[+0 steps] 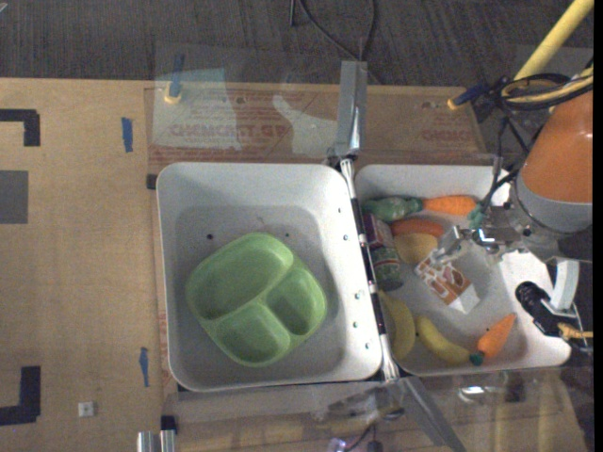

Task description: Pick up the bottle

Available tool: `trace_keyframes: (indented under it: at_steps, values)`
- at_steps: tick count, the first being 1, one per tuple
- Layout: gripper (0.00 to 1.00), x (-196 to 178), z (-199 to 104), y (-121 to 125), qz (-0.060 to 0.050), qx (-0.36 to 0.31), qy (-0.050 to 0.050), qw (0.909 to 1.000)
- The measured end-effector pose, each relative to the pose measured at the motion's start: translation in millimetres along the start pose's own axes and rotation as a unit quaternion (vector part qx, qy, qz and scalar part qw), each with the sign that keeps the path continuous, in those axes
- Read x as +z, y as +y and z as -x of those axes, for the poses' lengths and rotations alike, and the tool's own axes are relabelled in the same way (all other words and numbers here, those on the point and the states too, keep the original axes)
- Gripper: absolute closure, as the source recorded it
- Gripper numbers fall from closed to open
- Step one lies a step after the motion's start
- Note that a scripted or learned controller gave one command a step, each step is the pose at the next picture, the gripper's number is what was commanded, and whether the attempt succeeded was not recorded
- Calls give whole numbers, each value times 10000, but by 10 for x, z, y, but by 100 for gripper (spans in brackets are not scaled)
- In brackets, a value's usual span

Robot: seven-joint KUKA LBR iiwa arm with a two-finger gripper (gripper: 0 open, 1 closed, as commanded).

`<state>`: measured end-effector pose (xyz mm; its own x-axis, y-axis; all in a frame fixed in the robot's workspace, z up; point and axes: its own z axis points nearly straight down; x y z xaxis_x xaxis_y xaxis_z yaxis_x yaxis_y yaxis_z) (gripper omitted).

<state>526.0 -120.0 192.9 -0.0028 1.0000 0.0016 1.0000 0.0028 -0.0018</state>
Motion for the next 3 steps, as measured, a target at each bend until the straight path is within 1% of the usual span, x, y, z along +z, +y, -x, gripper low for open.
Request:
trace_keyframes:
  at_steps: [1, 2, 3]
  values:
    - [100, -100, 6, 9, 14, 8, -1, 10000]
    - [100, -1071, -802, 46, 16, -544, -10, 9985]
    - [100, -1845, -1747, 35, 13, 1350, -12, 9908]
